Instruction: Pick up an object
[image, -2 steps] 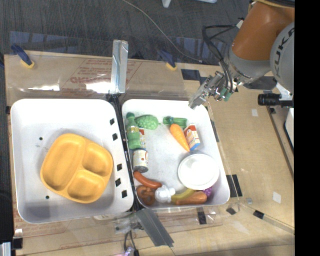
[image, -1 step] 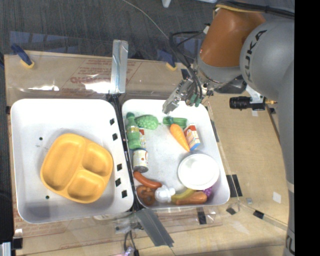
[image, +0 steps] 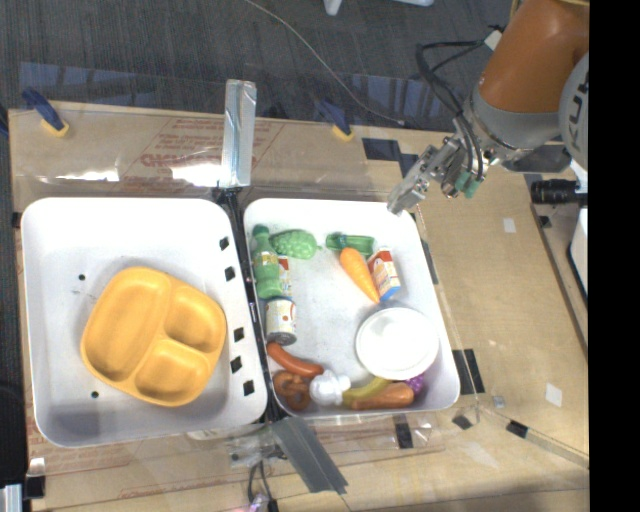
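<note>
The right bin (image: 425, 260) holds several toy foods. A green bottle (image: 266, 266) and a small can (image: 282, 320) lie along its left wall. A carrot (image: 357, 273) and a red-labelled little bottle (image: 385, 275) lie near the back right. A white bowl (image: 397, 341) sits at the front right. A red sausage (image: 293, 358) lies by the front left corner. My gripper (image: 432, 192) hangs above the bin's back right corner, open, with nothing between its fingers. It is apart from every object.
The left bin (image: 50, 250) holds a yellow divided plate (image: 152, 335). A green bumpy toy (image: 294, 243) lies at the right bin's back. A brown piece (image: 290, 391), a white piece (image: 331, 385) and a yellow banana (image: 366, 390) crowd its front edge.
</note>
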